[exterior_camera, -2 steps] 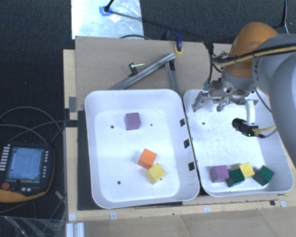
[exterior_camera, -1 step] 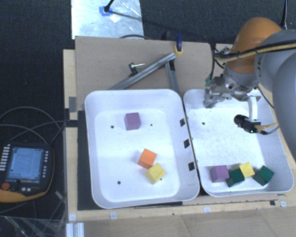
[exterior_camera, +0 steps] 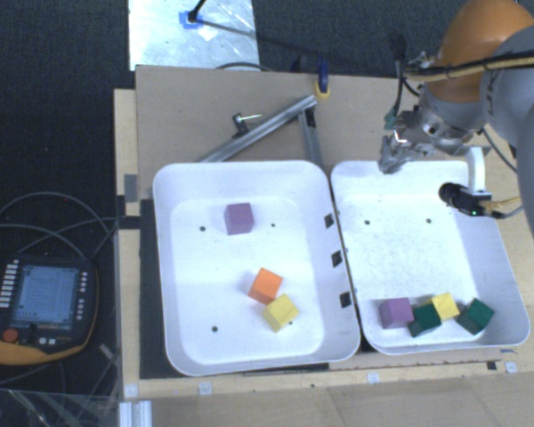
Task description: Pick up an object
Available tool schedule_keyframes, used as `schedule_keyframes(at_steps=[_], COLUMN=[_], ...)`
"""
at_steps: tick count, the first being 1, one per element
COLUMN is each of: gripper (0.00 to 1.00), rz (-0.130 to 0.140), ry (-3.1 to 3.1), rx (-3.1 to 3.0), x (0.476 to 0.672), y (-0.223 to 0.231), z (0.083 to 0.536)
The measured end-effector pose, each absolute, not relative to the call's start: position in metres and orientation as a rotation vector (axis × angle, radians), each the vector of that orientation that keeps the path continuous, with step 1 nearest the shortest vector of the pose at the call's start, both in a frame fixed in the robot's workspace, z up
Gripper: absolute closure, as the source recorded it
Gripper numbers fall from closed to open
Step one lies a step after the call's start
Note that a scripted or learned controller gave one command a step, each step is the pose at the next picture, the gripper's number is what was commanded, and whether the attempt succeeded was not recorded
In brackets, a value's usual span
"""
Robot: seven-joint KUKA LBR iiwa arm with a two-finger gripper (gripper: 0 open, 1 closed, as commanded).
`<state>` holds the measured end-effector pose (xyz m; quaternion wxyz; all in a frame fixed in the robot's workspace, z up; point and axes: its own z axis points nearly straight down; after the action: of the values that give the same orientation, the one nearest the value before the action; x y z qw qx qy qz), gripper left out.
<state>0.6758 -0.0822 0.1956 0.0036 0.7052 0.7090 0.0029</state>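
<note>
The left bin (exterior_camera: 173, 194) holds a purple cube (exterior_camera: 238, 218) toward the back, with an orange cube (exterior_camera: 265, 285) and a yellow cube (exterior_camera: 281, 312) touching each other nearer the front. Along the front of the right bin (exterior_camera: 507, 274) lie a purple cube (exterior_camera: 395, 312), a dark green cube (exterior_camera: 424, 318), a yellow cube (exterior_camera: 445, 305) and another dark green cube (exterior_camera: 475, 314). My gripper (exterior_camera: 392, 159) hangs over the back left rim of the right bin, far from every cube. Nothing shows between its fingers.
A grey metal bar (exterior_camera: 258, 130) lies slanted on the bench behind the left bin. A teach pendant (exterior_camera: 37, 305) sits off the bench at the left. The arm's orange band (exterior_camera: 485, 25) is at the upper right.
</note>
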Motion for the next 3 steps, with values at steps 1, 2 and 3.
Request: schedule_keyframes(at_steps=[1,2,3], gripper=[1.0,1.0,1.0], rz=[0.004,0.005,0.002], ry=[2.224,2.233,2.234], rx=[2.214,2.21,2.211], x=[0.677,0.659,0.65], y=[-0.082,-0.029,0.019], z=[0.211,0.225,0.22])
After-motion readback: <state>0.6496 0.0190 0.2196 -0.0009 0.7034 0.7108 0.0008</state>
